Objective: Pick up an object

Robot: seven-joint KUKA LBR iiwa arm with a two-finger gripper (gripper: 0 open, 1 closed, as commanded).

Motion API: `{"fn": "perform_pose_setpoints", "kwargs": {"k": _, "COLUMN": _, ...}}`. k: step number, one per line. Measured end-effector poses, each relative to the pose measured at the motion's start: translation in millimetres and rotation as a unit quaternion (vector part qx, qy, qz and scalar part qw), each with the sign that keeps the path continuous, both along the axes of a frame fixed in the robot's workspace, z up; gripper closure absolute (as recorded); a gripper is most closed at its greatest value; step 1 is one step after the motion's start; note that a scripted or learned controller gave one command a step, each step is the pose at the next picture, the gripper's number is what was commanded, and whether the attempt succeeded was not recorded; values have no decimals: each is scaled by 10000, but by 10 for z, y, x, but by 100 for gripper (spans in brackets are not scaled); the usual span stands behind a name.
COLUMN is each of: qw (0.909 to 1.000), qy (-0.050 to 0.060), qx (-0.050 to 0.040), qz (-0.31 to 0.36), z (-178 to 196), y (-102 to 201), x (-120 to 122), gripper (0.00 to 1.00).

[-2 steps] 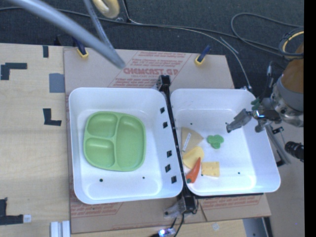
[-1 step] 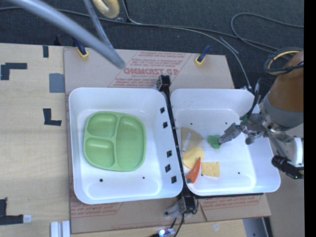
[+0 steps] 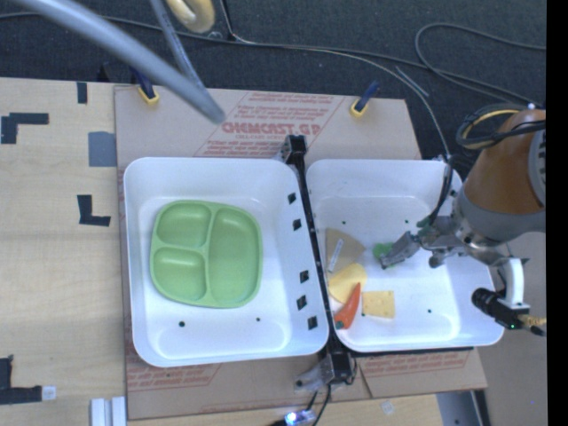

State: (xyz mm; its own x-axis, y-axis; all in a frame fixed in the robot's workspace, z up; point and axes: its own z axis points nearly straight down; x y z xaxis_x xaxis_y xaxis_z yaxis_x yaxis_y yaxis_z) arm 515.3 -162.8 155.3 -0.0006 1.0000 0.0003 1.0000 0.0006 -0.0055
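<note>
Right bin (image 3: 444, 331), near edge: orange carrot (image 3: 350, 306) and yellow cheese square (image 3: 380, 304) at its 7 o'clock, yellow piece (image 3: 344, 282) just behind. Gripper (image 3: 390, 254) mid-bin, over a small green item (image 3: 382, 249); grip state unreadable. Left bin (image 3: 204, 349): green divided plate (image 3: 207, 254), 9 o'clock side.

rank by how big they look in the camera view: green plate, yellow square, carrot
1. green plate
2. and 3. yellow square and carrot: they look about alike, so no ranking.

Bench (image 3: 53, 264) w/ cardboard (image 3: 266, 118); 2 bins (image 3: 142, 238)
</note>
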Motion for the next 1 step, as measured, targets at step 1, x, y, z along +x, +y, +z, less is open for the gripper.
{"fn": "perform_pose_setpoints", "kwargs": {"k": 1, "qw": 10000, "qy": -1, "qx": 0, "qz": 0, "z": -598, "y": -54, "x": 47, "gripper": 0}}
